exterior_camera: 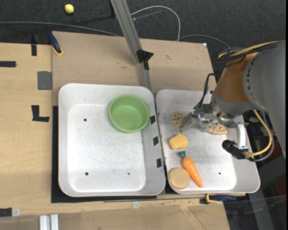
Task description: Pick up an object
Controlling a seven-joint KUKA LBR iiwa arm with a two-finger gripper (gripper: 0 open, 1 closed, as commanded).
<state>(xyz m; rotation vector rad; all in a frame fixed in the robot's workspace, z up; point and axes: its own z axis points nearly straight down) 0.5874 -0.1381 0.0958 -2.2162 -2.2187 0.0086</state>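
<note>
The gripper [188, 122] is down inside the right bin [240, 176], toward its far left part. Whether the jaws are spread or pressed together cannot be told; nothing is seen pinched between them.

Object count, right bin: five.
- One brown waffle-patterned cookie [177, 118], just left of the jaws.
- One pale pretzel-like piece [217, 128], just right of the jaws, partly under the wrist.
- One yellow corn piece [178, 141], just nearer than the jaws.
- One orange carrot [192, 170], nearer still.
- One tan round bun [179, 178], touching the carrot's left side, at the near left corner.

Object count, left bin [77, 176]: one green bowl [129, 113], upright, in the far right part.

The two bins sit side by side on the counter [19, 143]. One small yellow ball [69, 8] lies on the dark floor beyond the counter.
</note>
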